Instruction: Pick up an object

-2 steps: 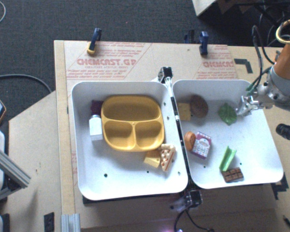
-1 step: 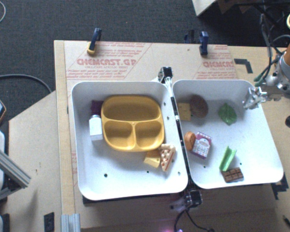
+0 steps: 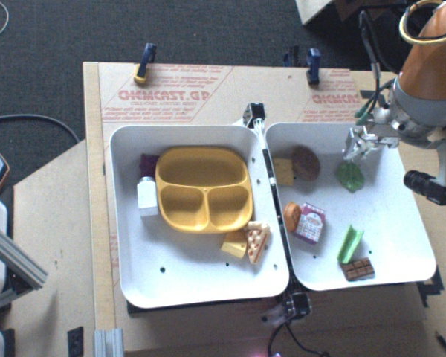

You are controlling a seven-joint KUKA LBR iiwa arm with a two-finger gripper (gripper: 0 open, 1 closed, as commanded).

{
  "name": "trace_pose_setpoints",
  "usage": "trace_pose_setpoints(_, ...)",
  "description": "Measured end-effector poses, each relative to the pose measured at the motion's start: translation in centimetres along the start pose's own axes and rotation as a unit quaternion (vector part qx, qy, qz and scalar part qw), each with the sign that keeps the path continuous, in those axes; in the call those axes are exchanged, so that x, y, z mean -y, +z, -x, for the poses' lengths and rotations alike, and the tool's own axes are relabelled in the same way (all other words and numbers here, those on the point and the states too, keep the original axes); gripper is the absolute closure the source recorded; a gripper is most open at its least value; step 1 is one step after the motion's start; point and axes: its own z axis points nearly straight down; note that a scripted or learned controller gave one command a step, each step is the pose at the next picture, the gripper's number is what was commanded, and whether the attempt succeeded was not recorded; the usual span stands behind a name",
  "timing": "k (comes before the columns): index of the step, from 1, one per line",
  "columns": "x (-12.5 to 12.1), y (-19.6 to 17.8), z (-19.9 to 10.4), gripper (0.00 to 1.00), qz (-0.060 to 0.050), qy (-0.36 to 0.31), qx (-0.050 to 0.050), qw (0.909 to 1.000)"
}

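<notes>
1. Target I'd go for: the green leaf [image 3: 350, 176], flat on the floor of the right bin [image 3: 401, 222], upper middle, directly under the gripper [image 3: 357, 150]. It's the nearest thing to the fingertips, so I judge it's the pick.
2. Fingers: slightly apart, tips pointing down just above the leaf's top edge. Nothing between them that I can see, so no grasp yet.
3. To do it well I'd come straight down, straddle the leaf across its narrow way, close only once the tips meet the bin floor. The leaf looks thin and flat, so a high close will likely miss it.
4. Neighbours: brown round piece [image 3: 306, 162] and yellow block [image 3: 284, 171] sit to the leaf's left, apart from it. No crowding there, the descent is free.
5. Lower in the same bin: orange piece [image 3: 292, 215] touching the pink carton [image 3: 311, 223], then green wedge [image 3: 350, 244] and chocolate bar [image 3: 357, 269] near the front. Well apart, ignore.
6. Left bin [image 3: 126, 236] holds the yellow tray [image 3: 204, 188], a white bottle [image 3: 147, 197], a pizza slice [image 3: 256, 242]. Not relevant to this pick.
7. Risk, my guess: leaf slides or slips out on lift. Lift slowly, check it's clamped.
</notes>
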Motion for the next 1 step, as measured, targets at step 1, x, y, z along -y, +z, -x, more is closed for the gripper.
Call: trace_pose_setpoints(1,-1.23,0.29,-5.29,1.00,-0.001,0.000,0.000,1.0000)
